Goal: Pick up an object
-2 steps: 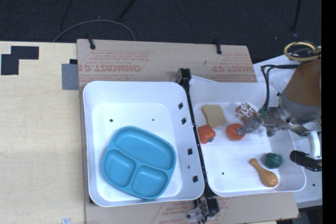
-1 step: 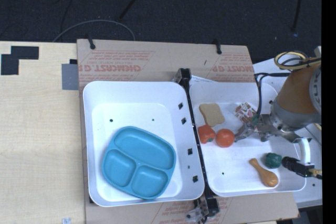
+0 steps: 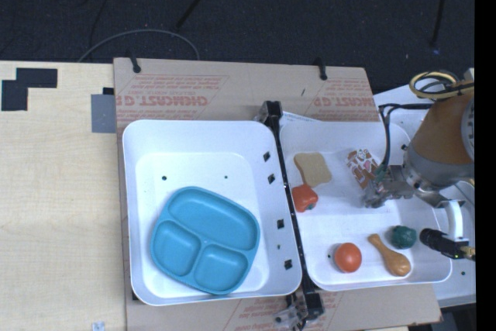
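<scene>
— From the camera above: where are you, and why there?

— I reach in from the right, and my fingers point(image 3: 377, 192) hang low over the right bin point(image 3: 333, 145), close beside a small patterned packet point(image 3: 362, 164) near its back wall. I judge I am lining up on that packet, since it is the nearest loose thing.

— Are your fingers wide or pinched?

— I cannot tell; they are dark and blurred against the white floor. Nothing shows between them, so I claim no hold.

— What else could you take?

— A tan slab like toast point(image 3: 312, 167) with a red piece point(image 3: 304, 198) just below it sits by the divider. Toward the front lie an orange-red ball point(image 3: 348, 256), a tan drumstick shape point(image 3: 390, 255) and a dark green lump point(image 3: 403, 236). They are scattered apart, which leaves room to come down beside each.

— And the left bin point(image 3: 194, 139)?

— It holds a blue divided plate point(image 3: 204, 239), flat and wide; I judge it a poor fit for a pinch.
</scene>
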Robot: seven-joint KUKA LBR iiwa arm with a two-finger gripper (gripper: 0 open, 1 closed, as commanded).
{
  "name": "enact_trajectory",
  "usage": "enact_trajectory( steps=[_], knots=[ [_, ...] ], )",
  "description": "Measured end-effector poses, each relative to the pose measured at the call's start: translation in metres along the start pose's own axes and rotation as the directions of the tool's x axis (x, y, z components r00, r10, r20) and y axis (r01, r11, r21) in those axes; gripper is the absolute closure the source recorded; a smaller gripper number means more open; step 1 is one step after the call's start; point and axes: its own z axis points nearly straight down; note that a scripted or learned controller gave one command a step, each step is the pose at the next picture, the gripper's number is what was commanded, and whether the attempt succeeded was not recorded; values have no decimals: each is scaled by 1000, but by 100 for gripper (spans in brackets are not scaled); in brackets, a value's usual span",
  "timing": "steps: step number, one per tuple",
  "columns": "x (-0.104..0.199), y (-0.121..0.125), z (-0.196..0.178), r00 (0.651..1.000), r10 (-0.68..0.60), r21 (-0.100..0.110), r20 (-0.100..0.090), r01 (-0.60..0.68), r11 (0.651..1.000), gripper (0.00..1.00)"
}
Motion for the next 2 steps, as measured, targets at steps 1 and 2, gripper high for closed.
enact_trajectory(
  steps=[1, 2],
  knots=[
    [5, -8, -54, 1000, -4, -4, 1, 4, 1000, 100],
    [13, -13, -109, 1000, -7, -5, 1, 7, 1000, 100]
  ],
)
